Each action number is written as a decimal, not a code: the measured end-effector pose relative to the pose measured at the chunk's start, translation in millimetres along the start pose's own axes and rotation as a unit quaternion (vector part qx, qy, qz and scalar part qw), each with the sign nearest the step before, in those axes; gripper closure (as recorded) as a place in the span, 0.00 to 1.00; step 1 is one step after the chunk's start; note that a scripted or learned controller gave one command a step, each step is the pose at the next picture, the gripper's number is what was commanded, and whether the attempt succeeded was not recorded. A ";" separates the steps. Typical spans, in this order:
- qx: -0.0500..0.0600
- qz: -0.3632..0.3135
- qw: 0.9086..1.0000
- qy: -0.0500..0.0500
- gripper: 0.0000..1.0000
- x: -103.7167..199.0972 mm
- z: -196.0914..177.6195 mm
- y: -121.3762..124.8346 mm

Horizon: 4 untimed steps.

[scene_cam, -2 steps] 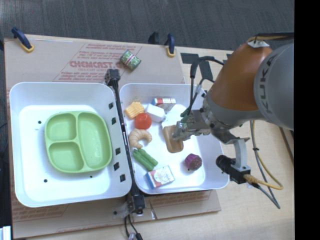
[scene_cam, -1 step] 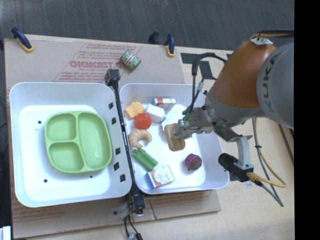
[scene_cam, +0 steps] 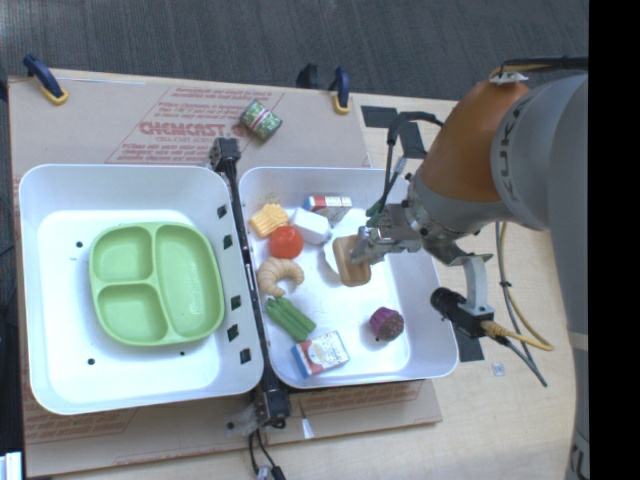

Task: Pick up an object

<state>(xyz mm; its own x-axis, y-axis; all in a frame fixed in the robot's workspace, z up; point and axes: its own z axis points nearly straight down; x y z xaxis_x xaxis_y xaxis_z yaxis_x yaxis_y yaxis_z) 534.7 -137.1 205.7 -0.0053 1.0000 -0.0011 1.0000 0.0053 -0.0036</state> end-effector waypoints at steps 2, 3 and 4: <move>-0.001 -0.005 1.000 0.000 1.00 0.4 -21.0 1.7; -0.002 -0.007 1.000 0.000 1.00 0.5 -31.4 2.5; -0.003 -0.010 1.000 -0.001 1.00 0.6 -41.7 3.3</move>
